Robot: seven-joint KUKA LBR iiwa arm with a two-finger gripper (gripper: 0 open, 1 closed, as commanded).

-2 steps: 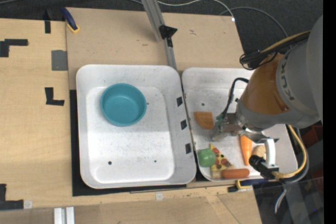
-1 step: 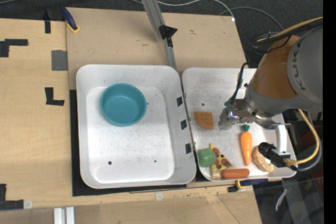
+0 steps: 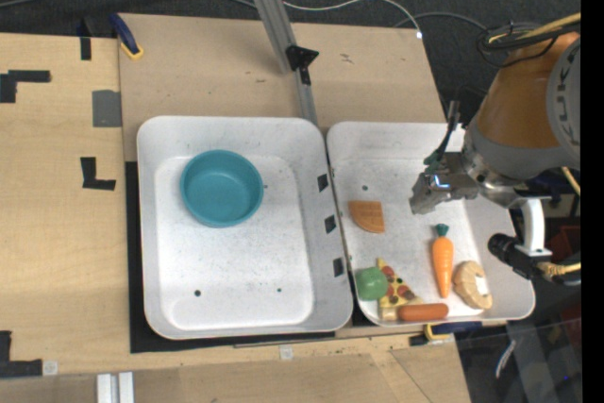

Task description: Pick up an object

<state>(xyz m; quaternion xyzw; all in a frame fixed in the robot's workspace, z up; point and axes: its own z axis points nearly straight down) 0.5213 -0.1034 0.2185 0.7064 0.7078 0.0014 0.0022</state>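
Grey gripper (image 3: 429,193), its grip state impossible to tell, was positioned over the right bin (image 3: 396,139) just above the carrot (image 3: 442,263); a grasp could be spoiled by the closely crowded bread roll (image 3: 471,284) beside it.

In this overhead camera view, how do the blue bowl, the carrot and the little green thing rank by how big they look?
1. Blue bowl, by far the largest.
2. Carrot, long and thin.
3. Green thing, smallest, though its area looks close to the carrot's, so the last two are unsure.
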